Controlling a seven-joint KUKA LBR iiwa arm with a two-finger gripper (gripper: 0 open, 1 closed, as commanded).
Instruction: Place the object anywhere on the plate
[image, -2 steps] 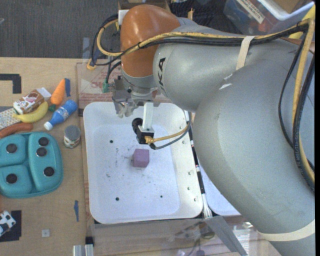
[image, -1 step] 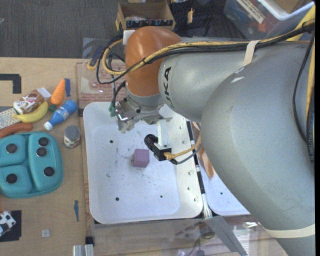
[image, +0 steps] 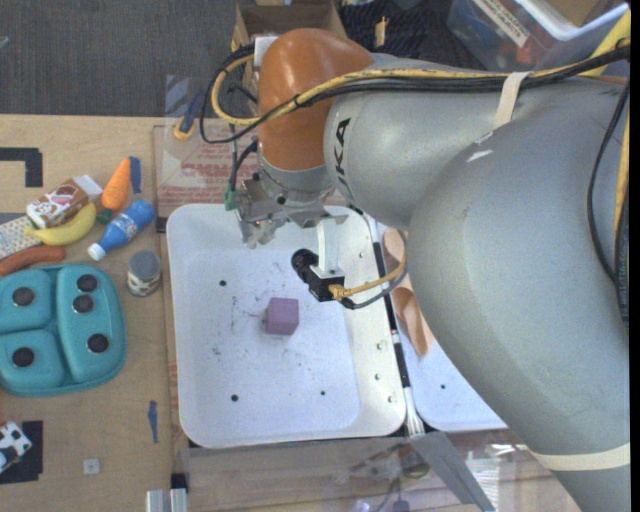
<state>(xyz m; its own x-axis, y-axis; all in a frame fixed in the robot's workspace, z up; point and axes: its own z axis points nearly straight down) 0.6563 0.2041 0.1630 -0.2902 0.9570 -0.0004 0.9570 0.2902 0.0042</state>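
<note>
A: What fills most of the view?

B: The arm (image: 500, 200), smooth grey and bulky, with a glossy orange band, covering most of the right bin (image: 450, 400). Yellow and black cables run over it.

A: And the left bin (image: 200, 400)?

B: Shallow, white, rounded at the corners, its floor flecked with dark specks. The cube (image: 281, 316) lies near its middle, small, matte purple, resting flat.

A: Where is the gripper (image: 258, 232) from the cube?

B: Toward the bin's back edge, above and a little left of the cube, apart from it. Whether it is open or closed I cannot tell. A black fitting hangs between wrist and cube, just right of the cube.

A: The plate (image: 410, 305)?

B: A tan sliver right of the left bin, under the arm.

A: Left of the bin?

B: A teal sectioned tray (image: 55, 330), a banana (image: 62, 228), a carrot (image: 120, 183), a blue bottle (image: 122, 228), a small can (image: 144, 272).
</note>
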